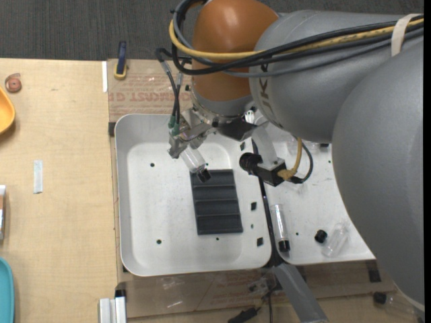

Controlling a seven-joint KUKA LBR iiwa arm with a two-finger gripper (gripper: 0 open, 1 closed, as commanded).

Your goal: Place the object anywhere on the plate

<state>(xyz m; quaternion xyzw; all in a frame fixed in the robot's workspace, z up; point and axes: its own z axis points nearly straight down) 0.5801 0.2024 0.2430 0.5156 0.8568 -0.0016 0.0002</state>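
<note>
Your tool (pixel 190 155) sits low over the far part of the left bin (pixel 135 200), just above the far end of the black ribbed plate (pixel 217 202). A small clear object with a dark tip (pixel 197 167) shows at the fingertips, touching the plate's far left corner; you can't tell whether the fingers are apart or clamped on it. In the right bin (pixel 337 180) you have a clear tube (pixel 279 226) and a small black cap (pixel 320 235). The bench (pixel 54 180) lies left.
</note>
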